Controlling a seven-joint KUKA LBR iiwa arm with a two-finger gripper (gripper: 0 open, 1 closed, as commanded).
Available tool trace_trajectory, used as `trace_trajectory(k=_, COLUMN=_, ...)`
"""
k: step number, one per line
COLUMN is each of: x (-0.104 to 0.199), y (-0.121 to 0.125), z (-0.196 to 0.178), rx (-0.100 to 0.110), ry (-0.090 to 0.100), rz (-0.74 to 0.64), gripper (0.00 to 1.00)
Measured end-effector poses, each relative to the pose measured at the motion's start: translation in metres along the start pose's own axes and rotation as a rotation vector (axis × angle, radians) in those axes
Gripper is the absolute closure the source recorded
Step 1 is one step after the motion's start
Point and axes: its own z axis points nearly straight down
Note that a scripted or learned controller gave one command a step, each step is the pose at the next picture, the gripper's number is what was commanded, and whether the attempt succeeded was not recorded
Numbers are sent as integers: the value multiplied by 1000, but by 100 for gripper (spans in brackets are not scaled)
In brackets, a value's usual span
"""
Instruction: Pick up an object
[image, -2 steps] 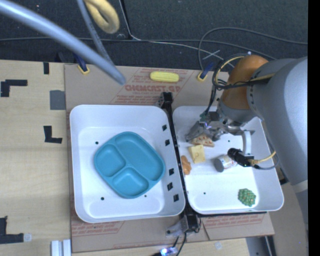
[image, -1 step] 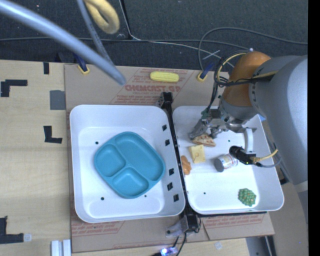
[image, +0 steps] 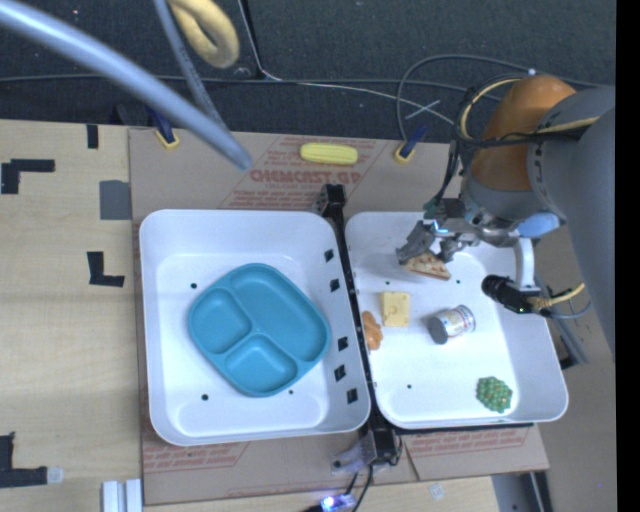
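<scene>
Brown cardboard (image: 280, 175) is laid over the bench, and two shallow white bins are set on it side by side, a black divider (image: 340, 290) running between them. A yellow banana-shaped toy (image: 328, 154) lies on the cardboard beyond the bins.

The arm (image: 530, 130), grey with an orange band, is seen reaching into the right bin (image: 530, 400). The gripper (image: 432, 245) is lowered over the far part of that bin, directly above a toast-like slice (image: 431, 266), tan with a reddish edge. The slice lies just under the fingertips; contact cannot be confirmed. Whether the jaws are open or closed cannot be told, since dark hardware and cabling obscure them.

On the near side of the jaws, a yellow cheese-like block (image: 396, 308) is noted, with a small orange piece (image: 371, 330) just beside it, against the divider. A silver can (image: 452, 323) lies on its side nearby, further toward the arm's side. A green knobbly ball (image: 494, 394) rests well apart, at the near corner of the right bin.

Across the divider from the jaws, the left bin (image: 170, 250) holds a blue sectioned plate (image: 258, 328), lying flat.
</scene>
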Motion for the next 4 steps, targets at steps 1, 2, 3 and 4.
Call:
trace_trajectory(k=1, x=5, y=8, z=-60, rx=-1, ry=0, rz=-2, gripper=100)
trace_trajectory(k=2, x=6, y=9, z=-97, rx=1, ry=1, rz=-1, gripper=100)
trace_trajectory(k=3, x=52, y=-1, z=-89, rx=6, ry=2, rz=-4, gripper=100)
trace_trajectory(k=4, x=105, y=-18, z=-92, rx=7, ry=2, rz=-5, gripper=100)
